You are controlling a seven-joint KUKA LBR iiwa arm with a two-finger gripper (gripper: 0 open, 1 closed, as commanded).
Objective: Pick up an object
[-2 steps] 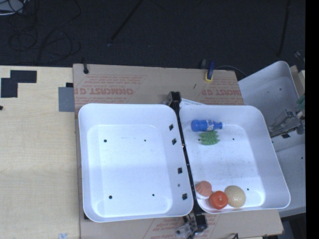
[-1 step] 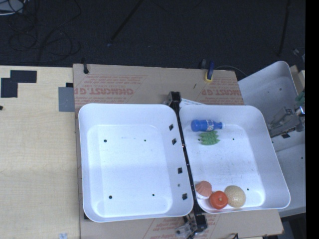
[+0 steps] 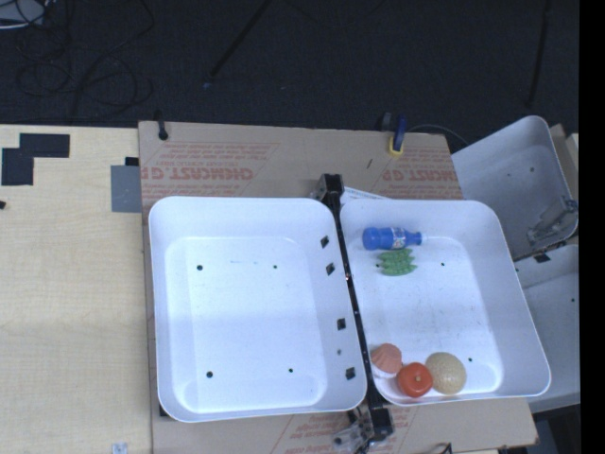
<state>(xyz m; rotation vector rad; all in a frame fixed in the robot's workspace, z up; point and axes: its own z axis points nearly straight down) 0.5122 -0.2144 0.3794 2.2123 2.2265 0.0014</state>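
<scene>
the right bin [image 3: 492, 253] holds a blue bottle [image 3: 390, 238], a green toy [image 3: 397, 264], a pink shell [image 3: 386, 357], a red ball [image 3: 414, 379] and a tan ball [image 3: 446, 372].

One fixed camera looks down at a slant on both white bins [image 3: 151, 253], from moderately far.
</scene>
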